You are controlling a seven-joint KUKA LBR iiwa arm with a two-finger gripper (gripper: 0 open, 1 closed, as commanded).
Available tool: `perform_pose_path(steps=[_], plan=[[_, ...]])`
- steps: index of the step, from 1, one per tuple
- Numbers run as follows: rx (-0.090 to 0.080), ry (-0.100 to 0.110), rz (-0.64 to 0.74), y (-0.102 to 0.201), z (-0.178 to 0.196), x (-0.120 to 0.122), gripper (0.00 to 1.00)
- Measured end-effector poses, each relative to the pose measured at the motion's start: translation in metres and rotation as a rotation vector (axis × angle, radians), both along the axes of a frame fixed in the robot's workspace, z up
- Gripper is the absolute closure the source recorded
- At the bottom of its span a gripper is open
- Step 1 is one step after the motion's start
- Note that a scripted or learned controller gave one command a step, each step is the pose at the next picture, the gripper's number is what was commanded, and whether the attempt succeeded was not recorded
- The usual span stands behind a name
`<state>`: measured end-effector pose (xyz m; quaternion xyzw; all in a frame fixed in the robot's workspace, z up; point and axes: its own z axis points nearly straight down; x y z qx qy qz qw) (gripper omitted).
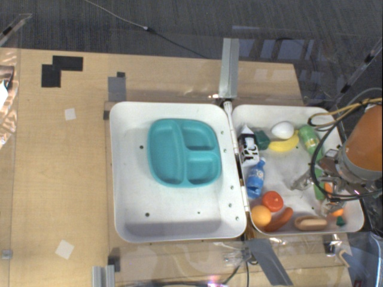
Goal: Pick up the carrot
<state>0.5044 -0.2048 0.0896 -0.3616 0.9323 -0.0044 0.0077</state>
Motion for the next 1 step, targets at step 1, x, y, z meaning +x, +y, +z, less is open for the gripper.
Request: perform_pose_path(steps=[1], plan=[[-0.003, -0.008, 0.005, 0.0008, 0.0132, 0.0040, 1.00]])
